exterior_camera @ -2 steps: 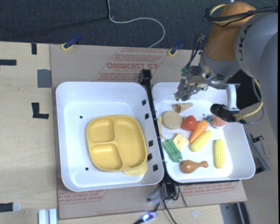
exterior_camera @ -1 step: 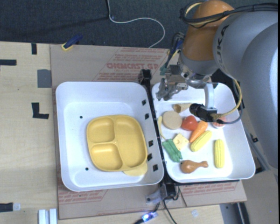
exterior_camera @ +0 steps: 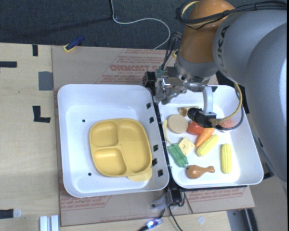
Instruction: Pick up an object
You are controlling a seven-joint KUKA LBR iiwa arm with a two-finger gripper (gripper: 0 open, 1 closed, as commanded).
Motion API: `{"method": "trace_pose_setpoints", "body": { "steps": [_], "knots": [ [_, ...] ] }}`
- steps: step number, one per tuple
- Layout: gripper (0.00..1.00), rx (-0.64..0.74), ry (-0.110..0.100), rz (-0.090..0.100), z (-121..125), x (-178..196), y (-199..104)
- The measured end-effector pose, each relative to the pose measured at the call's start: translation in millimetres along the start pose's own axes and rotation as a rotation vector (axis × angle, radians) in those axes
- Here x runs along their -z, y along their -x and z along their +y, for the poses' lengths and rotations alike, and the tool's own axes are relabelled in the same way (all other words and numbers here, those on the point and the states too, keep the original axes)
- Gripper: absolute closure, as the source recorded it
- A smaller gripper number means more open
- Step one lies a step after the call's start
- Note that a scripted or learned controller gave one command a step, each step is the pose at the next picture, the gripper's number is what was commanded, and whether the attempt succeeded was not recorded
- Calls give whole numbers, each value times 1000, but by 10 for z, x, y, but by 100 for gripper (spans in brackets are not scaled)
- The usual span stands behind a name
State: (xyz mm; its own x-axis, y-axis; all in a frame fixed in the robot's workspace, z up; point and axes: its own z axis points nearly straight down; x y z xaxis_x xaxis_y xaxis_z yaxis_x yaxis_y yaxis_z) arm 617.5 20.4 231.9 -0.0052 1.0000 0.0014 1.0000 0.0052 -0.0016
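The right bin holds several toy foods. Among them are a beige round piece, an orange carrot, a corn cob, a green piece, a brown drumstick and a pale yellow block. My gripper hangs over the wall between the two bins, near their far end, just above and left of the beige piece. A black part of the tool reaches down among the food by a red piece. I see nothing lifted off the bin floor.
In the left bin lies a yellow divided plate, over a flat yellow piece. The grey arm covers the right bin's far right corner. A white cable and a blue-yellow object lie behind the bins.
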Motion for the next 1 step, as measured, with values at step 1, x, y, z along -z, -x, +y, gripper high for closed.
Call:
{"method": "trace_pose_setpoints", "body": {
  "steps": [1],
  "knots": [
    [100,-4,-3,-3,27,-190,-12]
  ]
}}
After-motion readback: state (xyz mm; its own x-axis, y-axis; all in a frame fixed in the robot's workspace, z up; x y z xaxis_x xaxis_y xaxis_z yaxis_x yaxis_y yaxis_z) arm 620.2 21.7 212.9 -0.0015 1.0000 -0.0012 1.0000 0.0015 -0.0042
